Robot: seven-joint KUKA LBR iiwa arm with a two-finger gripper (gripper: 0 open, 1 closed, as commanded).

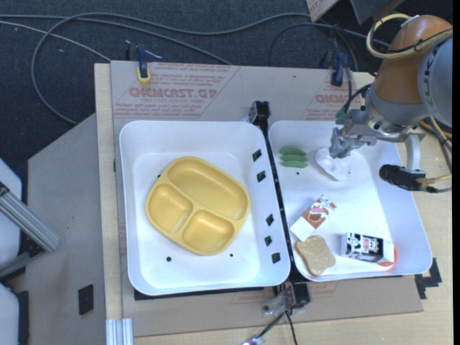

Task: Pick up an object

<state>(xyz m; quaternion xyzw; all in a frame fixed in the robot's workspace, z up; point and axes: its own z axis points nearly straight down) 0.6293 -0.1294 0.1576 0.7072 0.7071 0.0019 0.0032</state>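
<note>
Arm [402, 70] reaches in, pincer [341, 148] pointing down.

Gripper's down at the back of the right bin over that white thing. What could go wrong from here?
1. The gripper sits over a small white object that barely stands out from the white right bin; the grasp may miss or slip.
2. The green object lies close beside it and could get nudged.
3. Both sit near the divider between the bins, leaving little room on that side.
</note>
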